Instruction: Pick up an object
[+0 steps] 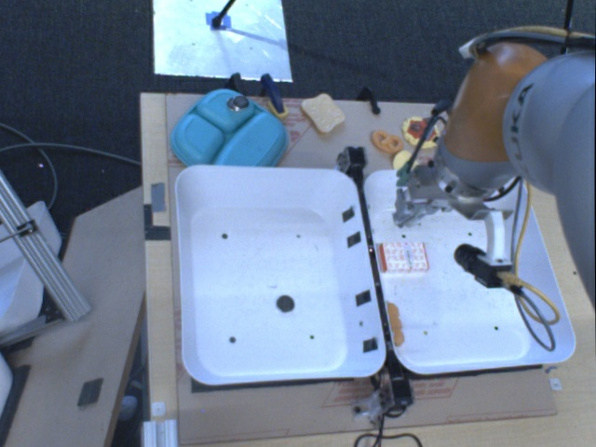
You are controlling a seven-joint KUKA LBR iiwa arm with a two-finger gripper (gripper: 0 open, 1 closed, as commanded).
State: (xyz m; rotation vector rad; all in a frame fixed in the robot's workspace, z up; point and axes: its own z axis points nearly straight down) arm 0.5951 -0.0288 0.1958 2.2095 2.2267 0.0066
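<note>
- Packet (404, 257), a small flat white thing with red print, lay on the floor of the right bin (521, 352), close to the divider between the two bins.
- Beside it, lower down against the same divider, sat a small tan piece (395, 323), perhaps a bit of toy food.
- The gripper (408, 214) hung just above and beside the packet, over the upper left part of the right bin; whether it was apart or together could not be told from this angle.
- Nothing appeared to be clamped in it, so the pick looked not yet done: the descent onto the packet, the closing and the lift all seemed left to do.
- The left bin (205, 343) held only a small dark disc (285, 303) near its middle.
- Both bins sat side by side on a brown board, with black clips along the shared edge.
- Behind the bins lay a blue divided plate (228, 132), a slice of toy bread (323, 113) and a toy pretzel (385, 142).
- Dark carpet surrounded the bench, with a pale shiny square sheet (220, 26) on the floor beyond it and a metal frame at the left edge.
</note>
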